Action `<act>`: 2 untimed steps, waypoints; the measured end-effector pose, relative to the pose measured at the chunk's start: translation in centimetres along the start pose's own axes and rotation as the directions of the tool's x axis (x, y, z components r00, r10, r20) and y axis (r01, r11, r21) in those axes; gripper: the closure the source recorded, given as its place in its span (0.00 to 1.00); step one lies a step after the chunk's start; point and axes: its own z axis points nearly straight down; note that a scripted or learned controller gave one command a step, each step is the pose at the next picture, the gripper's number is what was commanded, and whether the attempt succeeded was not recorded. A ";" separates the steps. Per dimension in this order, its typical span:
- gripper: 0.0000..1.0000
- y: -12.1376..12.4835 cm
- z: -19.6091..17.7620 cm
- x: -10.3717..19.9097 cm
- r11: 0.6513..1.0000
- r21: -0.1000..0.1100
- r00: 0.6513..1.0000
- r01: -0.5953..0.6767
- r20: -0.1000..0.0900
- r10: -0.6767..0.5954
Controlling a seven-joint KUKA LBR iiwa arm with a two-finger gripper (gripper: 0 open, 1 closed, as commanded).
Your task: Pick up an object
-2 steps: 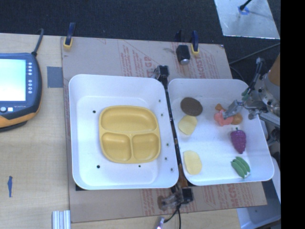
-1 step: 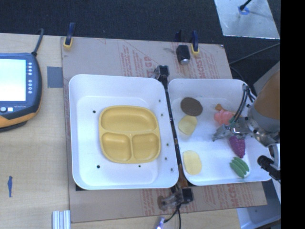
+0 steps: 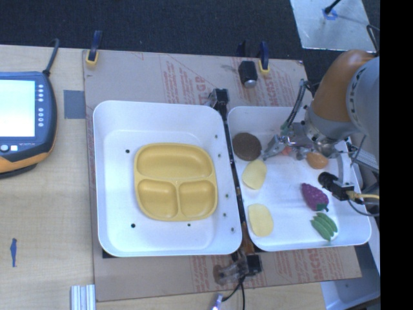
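Note:
The right bin holds several small items. A brown round disc lies at its upper left. Below it are two pale yellow pieces. A purple grape bunch and a green pod lie toward the right side. An orange item sits just under the arm's wrist. My gripper hangs low over the bin's upper middle, right of the brown disc and left of the orange item. I see nothing held in it.
The left bin carries a yellow divided plate. A tablet-like pendant rests at the far left of the bench. Clamps and a black knob stand behind the bins. The grey arm covers the right bin's upper right corner.

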 end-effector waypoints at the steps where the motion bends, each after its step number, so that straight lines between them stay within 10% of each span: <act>1: 0.00 4.5 -2.5 -1.3 1.000 -0.002 1.000 0.000 0.002 0.000; 2: 0.00 4.3 0.0 -5.6 1.000 0.001 1.000 -0.004 0.003 0.004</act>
